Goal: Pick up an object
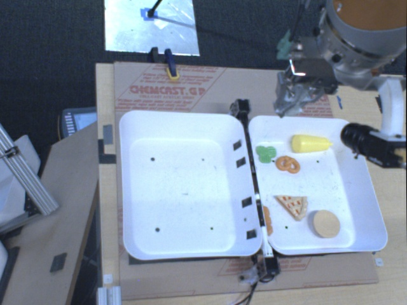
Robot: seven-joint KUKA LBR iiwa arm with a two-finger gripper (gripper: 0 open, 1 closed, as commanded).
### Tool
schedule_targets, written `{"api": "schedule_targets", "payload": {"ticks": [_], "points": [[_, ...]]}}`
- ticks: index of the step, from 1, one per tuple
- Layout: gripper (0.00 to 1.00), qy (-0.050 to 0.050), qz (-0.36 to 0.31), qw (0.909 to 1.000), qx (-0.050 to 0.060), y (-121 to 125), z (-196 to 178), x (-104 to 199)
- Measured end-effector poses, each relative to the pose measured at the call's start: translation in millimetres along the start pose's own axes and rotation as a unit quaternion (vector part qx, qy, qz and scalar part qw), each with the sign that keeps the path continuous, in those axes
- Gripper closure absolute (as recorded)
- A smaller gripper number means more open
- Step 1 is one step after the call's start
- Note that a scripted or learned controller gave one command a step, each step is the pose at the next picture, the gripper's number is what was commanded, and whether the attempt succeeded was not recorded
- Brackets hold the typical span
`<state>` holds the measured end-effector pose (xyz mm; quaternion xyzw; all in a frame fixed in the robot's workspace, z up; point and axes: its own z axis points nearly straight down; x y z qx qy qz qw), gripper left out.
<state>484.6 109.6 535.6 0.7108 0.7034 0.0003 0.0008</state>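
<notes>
- Bins first: the left bin [178, 183] and the right bin [356, 202] sit side by side on the bench, touching along their inner rims.
- My arm [362, 18] comes in from the right, its orange band showing at the top edge.
- My gripper [294, 103] hangs above the far rim of the right bin, just beyond its corner; whether my fingers stand wide or narrow I cannot tell, since they blur into metal shapes.
- Yellow corn-like piece [310, 143] lies near the far wall of the right bin, closest to me.
- Round tan cookie [325, 223] rests near the front.
- Waffle-patterned wedge [292, 205] lies just beside the cookie.
- Orange pretzel [287, 164] sits below the green leafy piece [266, 152].
</notes>
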Motion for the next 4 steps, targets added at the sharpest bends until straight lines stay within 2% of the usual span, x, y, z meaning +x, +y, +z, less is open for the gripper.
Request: {"api": "schedule_targets", "payload": {"ticks": [1, 4], "points": [[1.0, 0.001, -0.009, 1.0, -0.001, 23, 1, 69], [1.0, 0.003, -0.01, 0.9999, -0.004, 23, -33, 66]]}}
